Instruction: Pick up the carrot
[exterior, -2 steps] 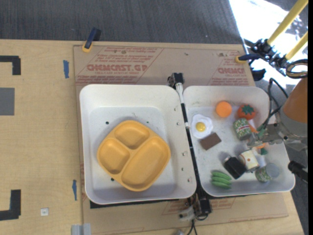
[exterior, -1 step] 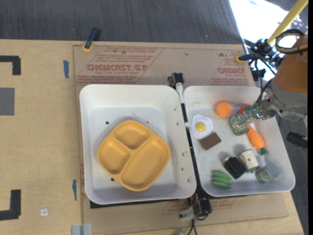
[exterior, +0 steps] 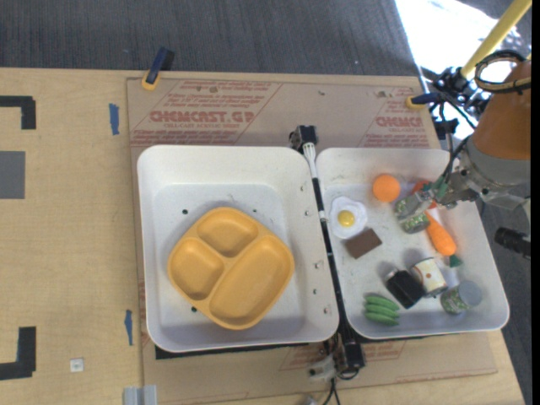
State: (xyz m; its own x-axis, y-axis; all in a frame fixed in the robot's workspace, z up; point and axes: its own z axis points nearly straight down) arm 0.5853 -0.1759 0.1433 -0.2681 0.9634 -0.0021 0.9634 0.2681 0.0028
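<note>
The bench is light brown, with two white bins side by side on a cardboard sheet.

The left bin holds a yellow plate. The plate has three parts and lies flat near the middle of that bin.

The right bin holds many small toys. Near its left wall lies a fried egg, and a flat brown square sits just beside it, a little closer to the front edge. A green pea pod lies near the front left corner of this bin. An orange ball rests toward the back edge. A black block and a small white cup sit close together near the front. A grey-green lump lies in the middle.

The carrot is orange and lies on the floor of the right bin, toward its right wall, tilted, with its top end under the pincer.

The pincer hangs low over the bin, just above the carrot's top end. It is small and blurry, and I cannot tell how it is set. The carrot is not seen between its tips. The arm comes in from the right edge, grey with an orange band.
</note>
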